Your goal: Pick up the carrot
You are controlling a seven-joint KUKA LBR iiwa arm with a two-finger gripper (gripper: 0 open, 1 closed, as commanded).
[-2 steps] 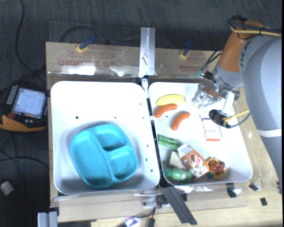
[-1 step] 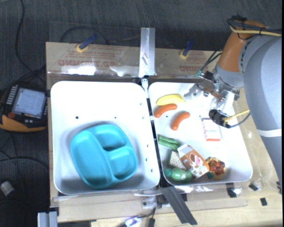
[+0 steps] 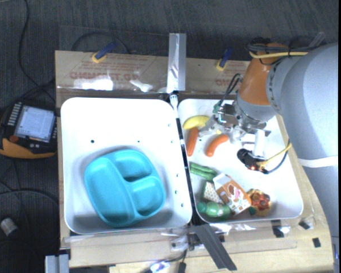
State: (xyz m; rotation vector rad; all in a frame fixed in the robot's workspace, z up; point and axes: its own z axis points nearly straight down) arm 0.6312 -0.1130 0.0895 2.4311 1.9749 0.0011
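Note:
The carrot [image 3: 191, 141] is a short orange tapered piece lying along the left wall of the right bin [image 3: 284, 169], just below a yellow banana [image 3: 196, 121]. A second orange, sausage-shaped piece [image 3: 217, 144] lies a little to its right. My gripper [image 3: 223, 124] reaches in from the right under the orange wrist band and hangs low over the upper part of the right bin, just above the sausage-shaped piece and to the right of the banana and carrot. Nothing can be seen held in it.
The right bin also holds a green pod [image 3: 203, 170], a green vegetable [image 3: 214, 210], a small printed box [image 3: 230, 193] and a red-orange item [image 3: 259, 199] near its front. A blue divided plate [image 3: 125, 186] sits in the left bin [image 3: 79, 124].

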